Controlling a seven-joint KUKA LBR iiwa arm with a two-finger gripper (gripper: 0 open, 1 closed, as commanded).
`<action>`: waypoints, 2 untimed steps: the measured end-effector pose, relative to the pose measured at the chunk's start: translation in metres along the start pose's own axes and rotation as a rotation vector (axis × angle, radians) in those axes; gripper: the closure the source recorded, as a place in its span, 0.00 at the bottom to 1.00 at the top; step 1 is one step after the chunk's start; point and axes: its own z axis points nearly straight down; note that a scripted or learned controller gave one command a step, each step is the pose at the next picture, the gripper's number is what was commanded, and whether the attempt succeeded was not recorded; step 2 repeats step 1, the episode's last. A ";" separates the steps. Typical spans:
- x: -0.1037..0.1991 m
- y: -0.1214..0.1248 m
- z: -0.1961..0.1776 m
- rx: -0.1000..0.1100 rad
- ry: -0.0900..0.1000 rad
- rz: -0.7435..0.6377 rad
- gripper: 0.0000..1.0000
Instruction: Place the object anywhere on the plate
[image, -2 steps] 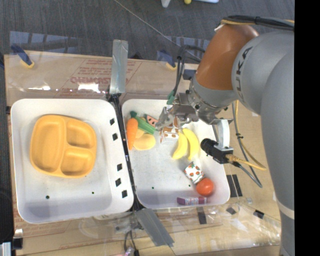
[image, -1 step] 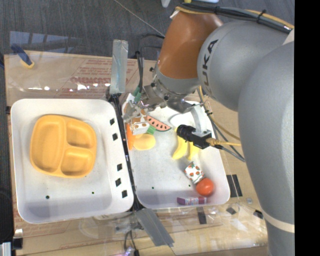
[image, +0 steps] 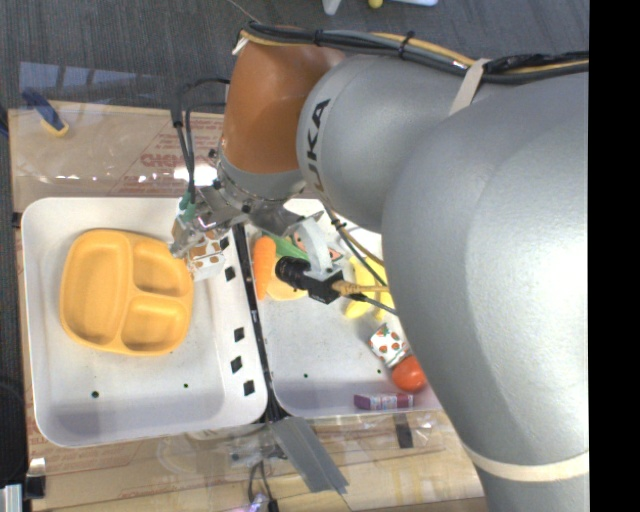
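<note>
One small white carton with brown spots (image: 205, 257) sits at the end effector (image: 200, 243), just off the yellow plate's (image: 125, 290) right rim in the left bin (image: 40, 330); whether it is gripped, I cannot tell. This looks like the carry step, and the next move calls for shifting left over the plate before release.

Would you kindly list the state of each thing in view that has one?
Yellow divided plastic plate: flat in the left white bin, nothing on it.
Small white patterned box: at the gripper, over the plate's right edge.
Orange carrot: lying in the right bin.
Red tomato: resting in the right bin.
</note>
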 end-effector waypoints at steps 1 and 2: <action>-0.001 0.000 -0.001 -0.002 -0.001 0.002 0.00; -0.001 0.000 -0.001 -0.002 -0.001 0.002 0.00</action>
